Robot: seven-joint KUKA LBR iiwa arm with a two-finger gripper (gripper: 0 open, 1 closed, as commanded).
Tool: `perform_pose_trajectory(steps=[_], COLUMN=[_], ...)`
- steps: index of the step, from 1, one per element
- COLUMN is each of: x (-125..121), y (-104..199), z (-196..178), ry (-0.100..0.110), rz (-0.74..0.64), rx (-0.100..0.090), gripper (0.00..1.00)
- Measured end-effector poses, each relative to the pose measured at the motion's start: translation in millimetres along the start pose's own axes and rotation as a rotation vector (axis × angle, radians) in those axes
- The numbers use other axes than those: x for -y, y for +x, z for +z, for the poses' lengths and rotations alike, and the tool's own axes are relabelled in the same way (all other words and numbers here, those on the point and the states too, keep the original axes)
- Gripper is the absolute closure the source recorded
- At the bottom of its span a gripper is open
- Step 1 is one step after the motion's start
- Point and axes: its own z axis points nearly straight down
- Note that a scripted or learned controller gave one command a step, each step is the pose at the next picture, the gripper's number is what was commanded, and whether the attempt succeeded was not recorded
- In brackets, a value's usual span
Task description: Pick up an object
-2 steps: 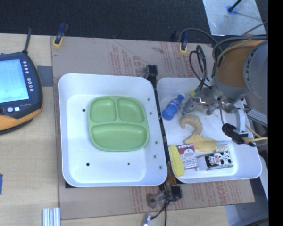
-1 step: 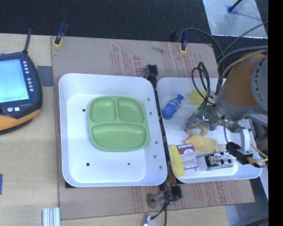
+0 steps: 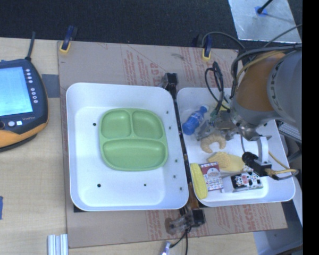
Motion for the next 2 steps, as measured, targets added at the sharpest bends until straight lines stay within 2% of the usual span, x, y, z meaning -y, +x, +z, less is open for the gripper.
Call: perform_pose_trajectory(steps=[1, 2], x=[-0.5, 4.8], y=[-1.9, 65.4], z=[-11.3, -100.5], ry=[-0.001, 0.0], rz=[-0.001, 0.003], rx=[0.002, -0.002], gripper=[1.0, 1.0])
